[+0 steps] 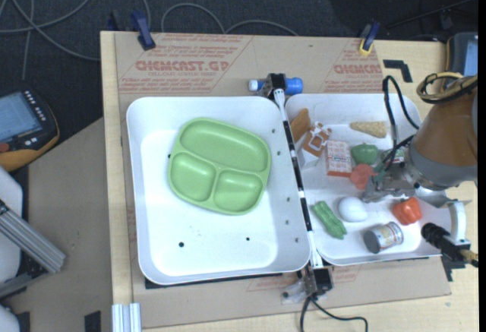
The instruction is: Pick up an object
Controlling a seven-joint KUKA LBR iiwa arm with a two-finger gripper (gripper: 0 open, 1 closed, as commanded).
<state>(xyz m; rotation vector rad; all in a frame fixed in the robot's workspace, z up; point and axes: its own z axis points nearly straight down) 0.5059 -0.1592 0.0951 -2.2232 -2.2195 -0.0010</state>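
Note:
The right bin (395,106) holds several small items: a white egg (352,209), a green pickle (330,219), a tin can (383,236), an orange-red pepper (408,210), a red piece (361,175), a green pepper (365,151), an orange carton (336,157) and a tan wedge (370,128). My gripper (383,184) is low over the middle of this bin, just right of the red piece and above the egg. The arm's grey and orange wrist (448,140) covers the bin's right side.
The left bin (152,194) bears a green divided plate (219,165). A brown piece (301,125) and a small box (315,140) lie by the divider between the bins. Blue clamps (142,30) hold the bench's back edge. Cables trail on the floor behind.

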